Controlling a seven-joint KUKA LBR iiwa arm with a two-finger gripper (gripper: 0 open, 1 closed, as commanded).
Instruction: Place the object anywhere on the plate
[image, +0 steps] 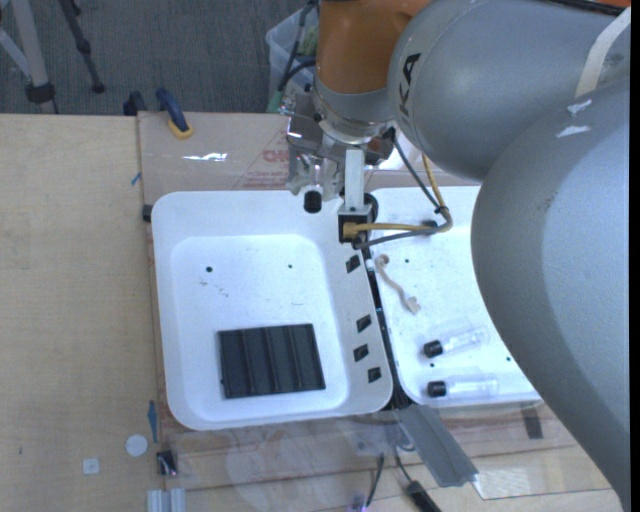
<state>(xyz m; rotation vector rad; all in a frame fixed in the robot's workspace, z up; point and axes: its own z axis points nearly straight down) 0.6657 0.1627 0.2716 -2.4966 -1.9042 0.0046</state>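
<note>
A black ridged plate (271, 360) lies flat in the front part of the left white bin (160, 300). In the right bin (455, 225) lie two clear tubes with black caps (455, 340) (462, 384) and a small pale hooked piece (401, 293). My gripper (318, 186) hangs under the orange-banded wrist, over the back rim of the left bin near the divide between the bins. It is well behind the plate and apart from the tubes. I see nothing held at its tip.
Several small black clips (362, 325) sit along the rim between the bins. A cardboard sheet (225, 150) lies behind the left bin, with a blue and yellow clamp (173, 113) at its back edge. The grey arm covers the right side.
</note>
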